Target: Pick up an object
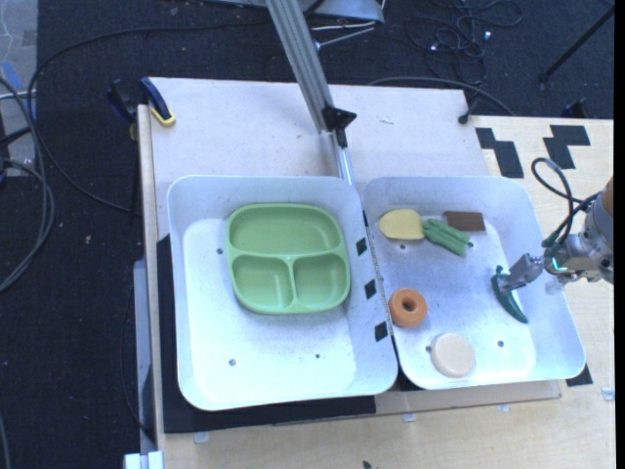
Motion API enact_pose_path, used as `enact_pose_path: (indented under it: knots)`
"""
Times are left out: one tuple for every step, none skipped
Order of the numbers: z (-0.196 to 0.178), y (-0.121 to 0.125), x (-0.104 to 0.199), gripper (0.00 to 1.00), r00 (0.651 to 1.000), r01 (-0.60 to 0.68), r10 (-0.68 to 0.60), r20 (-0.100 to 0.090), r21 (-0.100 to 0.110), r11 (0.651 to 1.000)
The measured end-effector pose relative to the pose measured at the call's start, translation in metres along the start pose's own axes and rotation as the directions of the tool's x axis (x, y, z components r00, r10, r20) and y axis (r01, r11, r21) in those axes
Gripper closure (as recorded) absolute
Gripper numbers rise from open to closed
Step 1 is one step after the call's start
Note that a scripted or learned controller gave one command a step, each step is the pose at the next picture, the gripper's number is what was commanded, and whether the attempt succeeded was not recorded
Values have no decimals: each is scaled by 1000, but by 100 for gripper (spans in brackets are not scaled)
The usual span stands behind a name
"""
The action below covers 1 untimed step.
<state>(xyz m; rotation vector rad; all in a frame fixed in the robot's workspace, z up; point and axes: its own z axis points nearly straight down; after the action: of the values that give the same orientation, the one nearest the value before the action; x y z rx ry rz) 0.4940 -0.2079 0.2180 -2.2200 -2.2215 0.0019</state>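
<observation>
The right bin [547,350] holds several small objects. A yellow piece [400,225], a light green piece [447,235] and a brown block [464,221] lie near its far side. An orange ring [407,308] and a cream disc [452,354] lie toward the front left. A dark green curved piece [510,298] lies at the right side. My gripper [524,271] reaches in over the bin's right rim and sits low, right above and beside this dark green piece. I cannot tell whether it touches the piece.
The left bin [195,350] bears a green divided plate [289,257]. A slanted metal pole [303,52] rises behind the bins. A blue and yellow tool [158,104] lies at the bench's far left corner.
</observation>
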Motion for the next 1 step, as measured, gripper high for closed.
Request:
enact_pose_path:
  knots:
    - [0,0,0,0,1000,0,0,0,-1,1000]
